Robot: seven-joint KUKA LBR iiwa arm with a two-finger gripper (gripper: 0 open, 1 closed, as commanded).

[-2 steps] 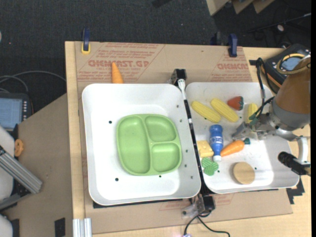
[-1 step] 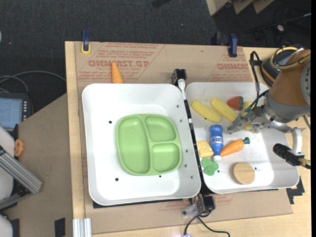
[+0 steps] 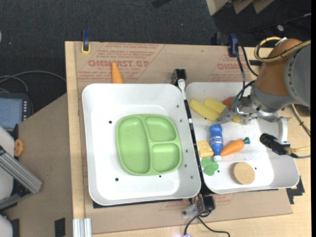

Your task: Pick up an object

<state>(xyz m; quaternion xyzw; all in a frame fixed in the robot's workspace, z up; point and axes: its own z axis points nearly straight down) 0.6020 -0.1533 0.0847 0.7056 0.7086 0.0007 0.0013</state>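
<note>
Two bins [image 3: 98,181]; arm's jaws hover by the corn [image 3: 210,107]; their state unclear.

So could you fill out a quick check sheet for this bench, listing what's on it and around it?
Surface: cardboard-covered bench bearing two white bins, left bin and right bin.
Job's things: in the right bin, corn cobs, blue bottle, toy carrot, yellow block, green piece, tan disc.
Clutter: green divided plate in the left bin; an orange piece on the cardboard behind it.
Grippers: gripper low over the right bin's far end, beside the corn.
Cables: cables run to the arm; more at the left edge.
Surroundings: dark carpet.
</note>
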